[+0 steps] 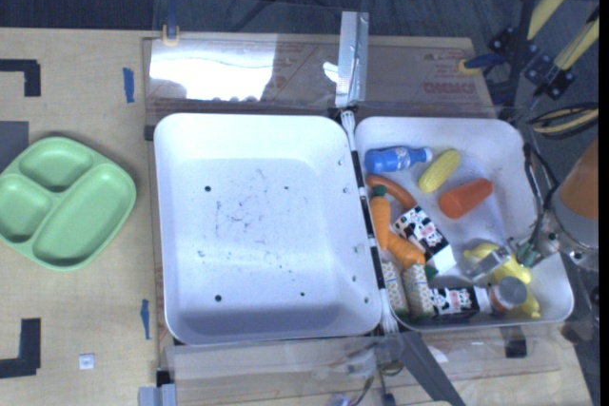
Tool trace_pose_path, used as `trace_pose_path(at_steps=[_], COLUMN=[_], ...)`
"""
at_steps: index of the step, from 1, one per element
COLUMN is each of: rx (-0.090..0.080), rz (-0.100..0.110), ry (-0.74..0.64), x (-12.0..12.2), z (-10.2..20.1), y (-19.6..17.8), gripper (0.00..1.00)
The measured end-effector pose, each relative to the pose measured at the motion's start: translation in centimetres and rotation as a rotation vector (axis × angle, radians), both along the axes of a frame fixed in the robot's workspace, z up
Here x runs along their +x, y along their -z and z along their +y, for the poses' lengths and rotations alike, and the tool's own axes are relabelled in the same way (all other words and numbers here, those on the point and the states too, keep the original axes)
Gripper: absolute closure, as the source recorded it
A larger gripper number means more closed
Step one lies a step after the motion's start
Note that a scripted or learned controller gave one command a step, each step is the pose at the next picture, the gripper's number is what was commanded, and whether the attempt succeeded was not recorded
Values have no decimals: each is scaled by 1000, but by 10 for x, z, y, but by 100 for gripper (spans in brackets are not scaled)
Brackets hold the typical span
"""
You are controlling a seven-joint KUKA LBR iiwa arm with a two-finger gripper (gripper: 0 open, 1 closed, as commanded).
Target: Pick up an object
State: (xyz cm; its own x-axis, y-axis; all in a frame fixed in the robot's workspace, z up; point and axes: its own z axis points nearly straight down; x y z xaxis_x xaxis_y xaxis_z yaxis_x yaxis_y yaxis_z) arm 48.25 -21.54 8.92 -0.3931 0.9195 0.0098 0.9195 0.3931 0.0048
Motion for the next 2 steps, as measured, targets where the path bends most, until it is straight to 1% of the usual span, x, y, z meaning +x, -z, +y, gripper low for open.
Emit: trace_pose_path(at_steps=[1, 2], rx=[-6, -11], rz=[-4, 1], ry=[5, 277], x=[0, 53], z=[-3, 69], y=[-10, -132], gripper=[100, 100])
